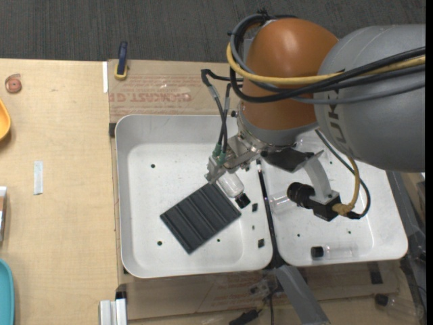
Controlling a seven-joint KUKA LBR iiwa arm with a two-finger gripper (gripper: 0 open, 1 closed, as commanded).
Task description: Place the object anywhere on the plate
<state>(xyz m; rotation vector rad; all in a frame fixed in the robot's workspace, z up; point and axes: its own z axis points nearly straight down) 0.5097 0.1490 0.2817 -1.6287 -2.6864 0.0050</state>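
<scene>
Left white bin (pixel 135 181) — ridged black plate (pixel 200 217) (lying flat).

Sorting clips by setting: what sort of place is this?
Probably a robotics lab. A grey arm with loose cabling reaches over two white bins on a wooden bench, above dark carpet.

The plate (pixel 201 217) is showing dark grey with raised stripes running its length. Both bins (pixel 135 181) are showing white, dotted with small black spots. The arm (pixel 379 93) is showing grey under an orange band (pixel 287 59), with yellow and black cables. The bench (pixel 54 154) is showing pale wood beside brown cardboard (pixel 162 93).
</scene>
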